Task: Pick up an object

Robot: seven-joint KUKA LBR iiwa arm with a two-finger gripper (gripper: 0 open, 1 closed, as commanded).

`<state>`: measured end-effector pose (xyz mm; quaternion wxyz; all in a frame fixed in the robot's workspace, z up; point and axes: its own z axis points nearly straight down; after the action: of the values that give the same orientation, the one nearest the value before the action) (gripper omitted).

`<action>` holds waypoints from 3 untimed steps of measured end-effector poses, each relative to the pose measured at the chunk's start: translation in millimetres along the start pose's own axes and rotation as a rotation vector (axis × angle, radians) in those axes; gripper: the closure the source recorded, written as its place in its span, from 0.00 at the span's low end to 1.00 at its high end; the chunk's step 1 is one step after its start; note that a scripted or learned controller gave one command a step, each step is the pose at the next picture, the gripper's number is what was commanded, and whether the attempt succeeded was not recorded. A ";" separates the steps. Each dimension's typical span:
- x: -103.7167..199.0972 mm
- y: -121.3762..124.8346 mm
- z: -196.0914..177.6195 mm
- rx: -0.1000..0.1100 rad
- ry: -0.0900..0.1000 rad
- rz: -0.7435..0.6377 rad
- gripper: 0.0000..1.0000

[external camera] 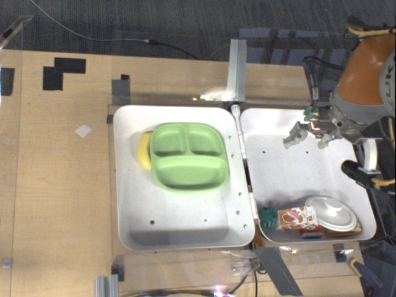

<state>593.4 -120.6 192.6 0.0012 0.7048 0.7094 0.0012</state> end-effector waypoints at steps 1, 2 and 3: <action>-30.4 -5.9 65.2 0.001 0.001 0.155 0.00; 27.3 5.2 104.8 -0.005 0.001 0.269 0.00; -47.5 4.4 29.4 -0.002 -0.002 0.190 0.00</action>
<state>598.2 -168.1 163.2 0.0026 0.7688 0.6395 0.0015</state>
